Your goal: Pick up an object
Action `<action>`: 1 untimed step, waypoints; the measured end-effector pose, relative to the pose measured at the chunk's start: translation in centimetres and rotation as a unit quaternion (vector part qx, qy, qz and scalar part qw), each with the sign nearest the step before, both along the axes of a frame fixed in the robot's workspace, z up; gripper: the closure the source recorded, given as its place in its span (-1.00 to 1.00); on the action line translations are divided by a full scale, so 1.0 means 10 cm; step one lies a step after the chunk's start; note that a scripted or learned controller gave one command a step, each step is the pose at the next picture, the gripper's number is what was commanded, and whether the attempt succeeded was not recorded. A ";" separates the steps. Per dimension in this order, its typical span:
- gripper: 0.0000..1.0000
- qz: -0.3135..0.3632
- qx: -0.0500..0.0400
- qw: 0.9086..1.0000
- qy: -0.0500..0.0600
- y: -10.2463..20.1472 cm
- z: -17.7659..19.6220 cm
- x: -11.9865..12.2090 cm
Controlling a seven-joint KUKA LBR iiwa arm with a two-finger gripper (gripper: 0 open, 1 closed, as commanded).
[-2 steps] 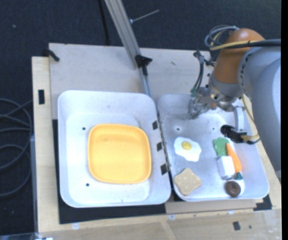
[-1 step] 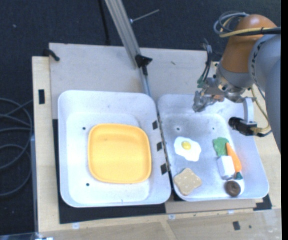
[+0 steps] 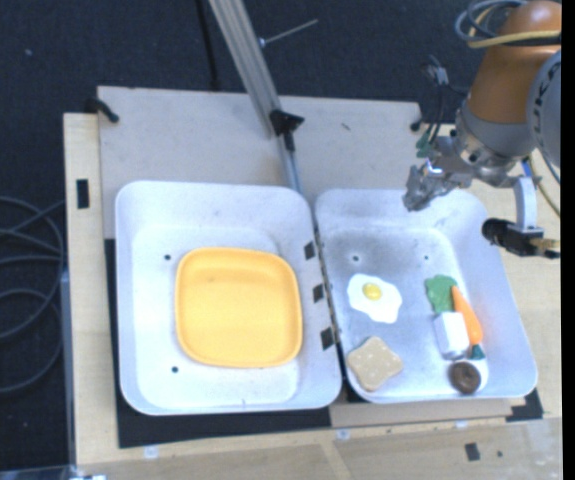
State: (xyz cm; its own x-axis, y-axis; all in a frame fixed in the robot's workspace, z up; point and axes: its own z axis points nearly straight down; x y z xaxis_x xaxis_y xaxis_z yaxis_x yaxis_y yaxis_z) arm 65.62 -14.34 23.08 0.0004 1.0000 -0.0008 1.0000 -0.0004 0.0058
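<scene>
Left bin (image 3: 137, 268): shallow, white, holding one yellow plate (image 3: 238, 306), square with rounded corners, lying flat near the bin's middle, slightly toward its right wall.

Right bin (image 3: 497, 268): shallow, white, its floor scuffed grey, touching the left bin along their shared edge. Contents, left to right:
- Fried egg (image 3: 374, 297), white with a yellow yolk, left of the bin's centre.
- Toast slice (image 3: 373, 362), tan, near the front-left corner, just in front of the egg.
- Green piece (image 3: 440, 293), by the right wall.
- Carrot (image 3: 467, 314), orange, lying aslant, touching the green piece.
- White block (image 3: 451, 333), just beside the carrot's lower end.
- Brown doughnut (image 3: 464, 376), near the front-right corner.

Gripper (image 3: 417, 196): at the end of the grey and orange arm, poised over the right bin's back edge, well apart from every item. Nothing sits between its fingers; whether they are apart or together cannot be told.
</scene>
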 end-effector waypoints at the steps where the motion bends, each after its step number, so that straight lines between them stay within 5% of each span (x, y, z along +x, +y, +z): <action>1: 1.00 0.000 0.000 1.000 0.000 -0.01 0.53 0.01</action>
State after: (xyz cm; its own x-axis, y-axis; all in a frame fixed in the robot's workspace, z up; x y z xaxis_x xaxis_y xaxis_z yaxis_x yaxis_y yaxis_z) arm 65.69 -14.42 28.41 0.0002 1.0000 -0.0007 1.0000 -0.0002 0.0058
